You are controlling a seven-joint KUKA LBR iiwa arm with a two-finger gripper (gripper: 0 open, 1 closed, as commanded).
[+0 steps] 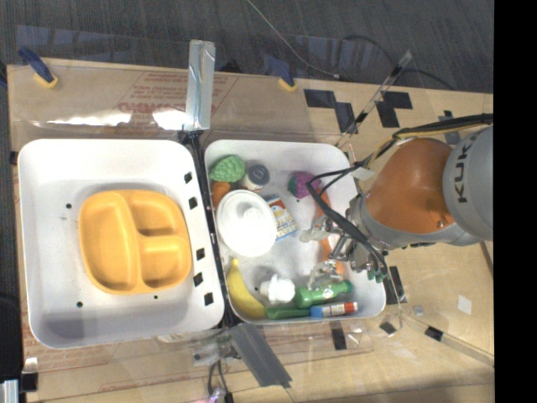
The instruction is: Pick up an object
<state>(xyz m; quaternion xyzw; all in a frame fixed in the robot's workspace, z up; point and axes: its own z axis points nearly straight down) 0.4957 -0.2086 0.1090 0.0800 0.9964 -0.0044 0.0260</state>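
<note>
The right bin [277, 151] holds a jumble of small things: a white bowl [247, 222], a green bumpy toy [226, 170], a banana [241, 294], a green bottle [309, 299], a red and blue marker [336, 310], a purple toy [299, 183] and a small printed card [283, 217]. My gripper [329, 254] reaches down into the right half of this bin, just above the green bottle and next to an orange piece [334, 269]. The wrist and its cables hide the fingers.
The left bin [50, 166] carries a yellow divided tray [136, 240]. The orange and grey arm [419, 193] hangs over the right bin's right wall. A silver tape strip [200, 86] stands behind the bins, and cables trail across the bench at the back right.
</note>
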